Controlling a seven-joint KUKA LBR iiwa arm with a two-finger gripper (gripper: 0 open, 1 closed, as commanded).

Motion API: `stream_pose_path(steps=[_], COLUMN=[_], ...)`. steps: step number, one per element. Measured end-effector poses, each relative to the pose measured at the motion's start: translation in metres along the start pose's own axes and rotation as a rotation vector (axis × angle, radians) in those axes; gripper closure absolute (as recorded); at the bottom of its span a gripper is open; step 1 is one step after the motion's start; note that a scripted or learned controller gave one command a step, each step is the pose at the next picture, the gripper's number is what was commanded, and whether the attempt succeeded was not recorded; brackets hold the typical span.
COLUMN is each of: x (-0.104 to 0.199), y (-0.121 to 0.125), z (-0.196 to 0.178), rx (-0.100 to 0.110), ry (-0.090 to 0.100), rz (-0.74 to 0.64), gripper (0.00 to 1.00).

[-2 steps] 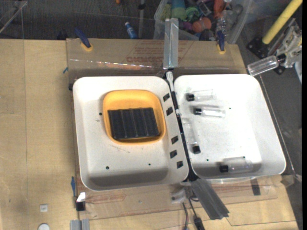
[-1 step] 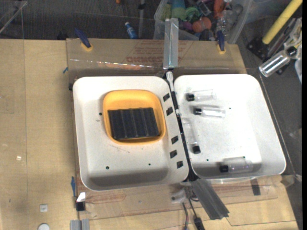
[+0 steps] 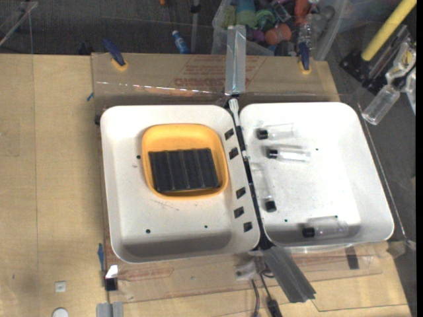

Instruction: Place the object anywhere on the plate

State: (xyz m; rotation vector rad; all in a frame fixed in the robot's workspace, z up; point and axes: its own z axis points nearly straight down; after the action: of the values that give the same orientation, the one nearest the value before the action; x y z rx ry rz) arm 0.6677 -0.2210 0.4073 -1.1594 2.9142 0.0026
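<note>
Risk of slipping: small clear plastic vials with black caps (image 3: 288,153), seemingly four, lying in right white bin (image 3: 344,177), well apart from orange plate (image 3: 153,137); claw state impossible to tell

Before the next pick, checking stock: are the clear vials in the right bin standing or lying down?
Lying down. The vials show their full length flat on the right bin floor.

A robotics lab: wooden bench (image 3: 39,177), two white bins (image 3: 119,236), a clear tub of toys (image 3: 277,5).
</note>
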Motion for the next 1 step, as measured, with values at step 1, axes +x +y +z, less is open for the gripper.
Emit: stream_pose_path(steps=[1], x=[0.0], y=[-0.0005], z=[-0.0296], rx=[0.004], ry=[-0.003], rz=[-0.344], gripper=[1.0])
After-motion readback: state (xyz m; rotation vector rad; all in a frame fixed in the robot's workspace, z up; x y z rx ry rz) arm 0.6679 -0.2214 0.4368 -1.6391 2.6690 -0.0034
